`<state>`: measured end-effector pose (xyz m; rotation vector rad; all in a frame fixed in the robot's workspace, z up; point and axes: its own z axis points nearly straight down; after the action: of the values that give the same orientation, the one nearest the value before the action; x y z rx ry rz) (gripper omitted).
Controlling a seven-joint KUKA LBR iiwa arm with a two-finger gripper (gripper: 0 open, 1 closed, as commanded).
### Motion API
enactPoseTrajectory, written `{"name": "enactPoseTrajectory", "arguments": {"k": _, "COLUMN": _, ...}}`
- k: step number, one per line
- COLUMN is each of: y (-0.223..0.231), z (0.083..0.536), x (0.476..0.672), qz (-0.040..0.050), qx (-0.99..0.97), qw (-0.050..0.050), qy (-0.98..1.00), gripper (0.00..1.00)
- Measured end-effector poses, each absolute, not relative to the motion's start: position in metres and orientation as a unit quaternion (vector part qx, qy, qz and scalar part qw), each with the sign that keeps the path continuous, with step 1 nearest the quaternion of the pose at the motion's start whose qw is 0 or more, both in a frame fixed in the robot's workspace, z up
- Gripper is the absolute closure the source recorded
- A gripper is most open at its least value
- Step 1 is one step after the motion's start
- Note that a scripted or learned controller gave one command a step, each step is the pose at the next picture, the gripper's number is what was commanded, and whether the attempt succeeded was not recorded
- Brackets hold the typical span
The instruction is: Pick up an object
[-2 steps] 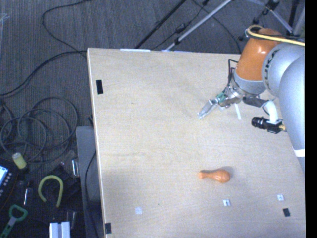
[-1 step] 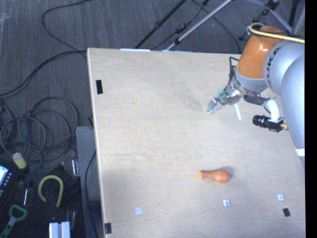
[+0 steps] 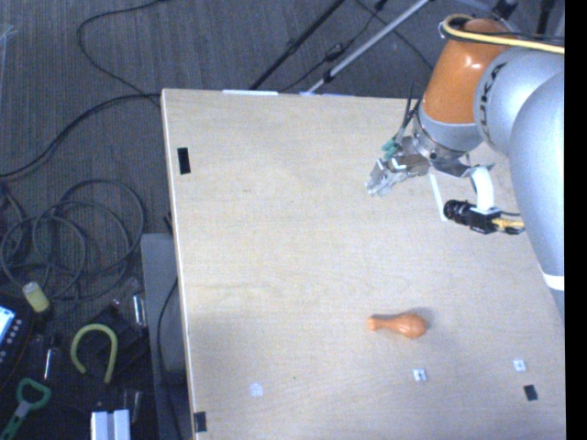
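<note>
Camera view: we note a pale wooden board (image 3: 275, 246) under the arm, and one loose thing on it, a small orange pear-shaped object (image 3: 400, 324), lying on its side toward the near edge, narrow end pointing to the view's left. It rests alone on the bare surface, nothing touching it.

Progress, as we judge it: the pick has not been made. The object sits on the board, well apart from the gripper (image 3: 383, 178), which hangs farther back and a little to the left of it. Still to do: bring the tool over the object, descend, close on it, lift.

Arm pose: the grey arm (image 3: 532, 136) enters from the right, orange band (image 3: 459, 67) above the wrist, the wrist angled down and leftward so that the tool points toward the board's middle. It appears raised above the surface rather than touching it, though height is hard to read from this slant.

Claw: too small and blurred; we cannot tell its state. We see nothing held in it.

A few small dark and pale markers dot the board's near edge.
</note>
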<state>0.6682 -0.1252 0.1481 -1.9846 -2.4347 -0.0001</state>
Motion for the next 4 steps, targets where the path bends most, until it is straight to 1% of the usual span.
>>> {"name": "enactPoseTrajectory", "arguments": {"k": 1, "y": -0.195, "z": 0.083, "x": 0.661, "qz": 0.0014, "qx": -0.583, "qw": 0.000, "qy": -0.812, "gripper": 1.00}}
{"name": "enactPoseTrajectory", "arguments": {"k": 2, "y": -0.150, "z": 0.151, "x": 0.669, "qz": 0.0000, "qx": -0.611, "qw": 0.000, "qy": -0.791, "gripper": 1.00}}
{"name": "enactPoseTrajectory", "arguments": {"k": 3, "y": -0.112, "z": 0.083, "x": 0.644, "qz": 0.0003, "qx": -0.510, "qw": 0.001, "qy": -0.860, "gripper": 1.00}}
{"name": "enactPoseTrajectory", "arguments": {"k": 4, "y": -0.112, "z": 0.083, "x": 0.644, "qz": -0.0001, "qx": -0.510, "qw": 0.001, "qy": -0.860, "gripper": 0.00}}
